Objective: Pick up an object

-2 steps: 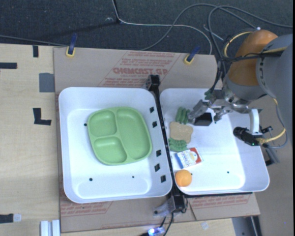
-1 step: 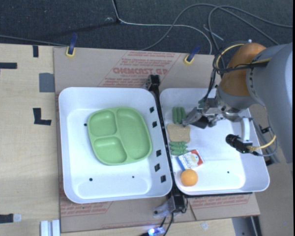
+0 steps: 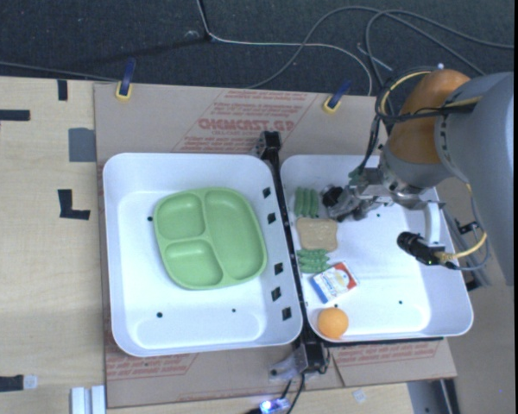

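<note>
The arm came in from the right of the frame, and its gripper [image 3: 338,198] sat low over the upper left part of the right bin [image 3: 414,304], just above the row of small objects lying along that bin's left wall. Nothing appeared between the fingers, though at this size the dark hardware blurred together, so whether they stood apart or together could not be told.

Below the gripper lay a green ridged piece [image 3: 306,202], then a tan block [image 3: 316,233] just beneath it, a second green piece [image 3: 312,260], a white packet with red and blue print [image 3: 331,282], and an orange ball [image 3: 332,322] near the bin's lower left corner. The left bin [image 3: 125,231] held a green divided plate [image 3: 210,237].

The step in hand looked like the approach to a grasp, probably on the green ridged piece or the tan block nearest the tool. The next move would call for a short descent to the left, a firm closing on one object without catching its neighbour, and then a lift.
</note>
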